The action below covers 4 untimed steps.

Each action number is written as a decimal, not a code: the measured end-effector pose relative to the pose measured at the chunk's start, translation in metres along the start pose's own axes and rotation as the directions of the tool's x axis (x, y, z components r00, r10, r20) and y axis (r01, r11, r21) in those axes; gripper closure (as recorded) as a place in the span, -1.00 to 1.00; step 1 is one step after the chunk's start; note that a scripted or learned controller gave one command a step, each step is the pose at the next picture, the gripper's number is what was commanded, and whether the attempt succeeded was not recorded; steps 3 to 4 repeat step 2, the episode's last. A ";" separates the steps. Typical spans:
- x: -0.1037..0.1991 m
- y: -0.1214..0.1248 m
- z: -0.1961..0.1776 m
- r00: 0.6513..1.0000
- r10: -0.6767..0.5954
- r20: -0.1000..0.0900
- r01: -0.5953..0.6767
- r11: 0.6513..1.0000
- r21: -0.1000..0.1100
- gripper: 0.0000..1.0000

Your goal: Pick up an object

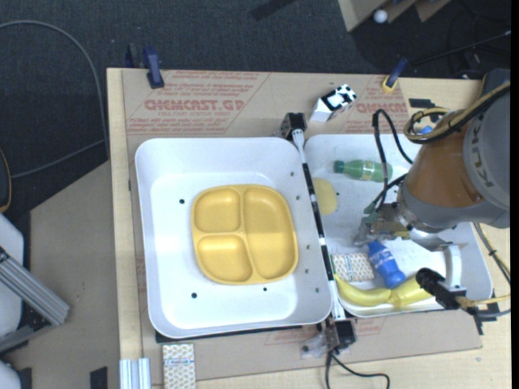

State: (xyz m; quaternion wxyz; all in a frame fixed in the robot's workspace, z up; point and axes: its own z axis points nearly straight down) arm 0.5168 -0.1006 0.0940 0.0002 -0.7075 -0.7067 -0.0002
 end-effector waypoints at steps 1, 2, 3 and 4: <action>0.059 0.078 -0.091 1.000 -0.002 0.000 0.002 1.000 -0.002 1.00; 0.083 0.082 -0.090 1.000 -0.003 0.001 0.003 1.000 -0.001 1.00; 0.083 0.082 -0.090 1.000 -0.003 0.001 0.003 1.000 -0.001 1.00; 0.083 0.082 -0.090 1.000 -0.003 0.001 0.003 1.000 -0.001 1.00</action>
